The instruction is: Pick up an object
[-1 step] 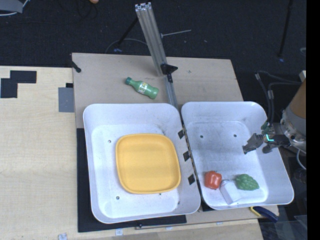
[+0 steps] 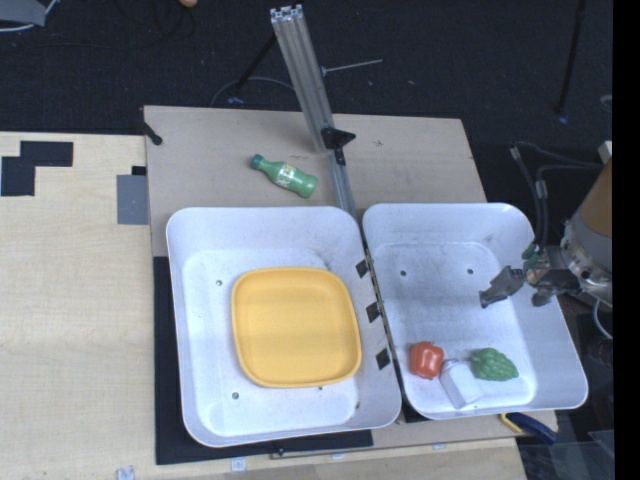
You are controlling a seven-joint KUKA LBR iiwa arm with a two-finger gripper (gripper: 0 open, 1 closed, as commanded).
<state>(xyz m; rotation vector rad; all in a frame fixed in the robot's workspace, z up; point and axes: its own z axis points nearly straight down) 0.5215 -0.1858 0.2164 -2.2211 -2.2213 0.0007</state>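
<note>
In the right bin (image 2: 440, 238), near its front edge, lie a red pepper-like object (image 2: 425, 359), a green leafy object (image 2: 493, 365) and a small white block (image 2: 460, 385), close together. My gripper (image 2: 521, 290) hangs over the right side of this bin, behind and above the green object. It is open, and nothing is between its fingers. A square yellow plate (image 2: 296, 325) rests in the left bin (image 2: 190, 268).
A green bottle (image 2: 284, 175) lies on its side on the bench behind the left bin. A slanted metal rail (image 2: 310, 68) rises behind the bins. The arm's cables hang at the right edge.
</note>
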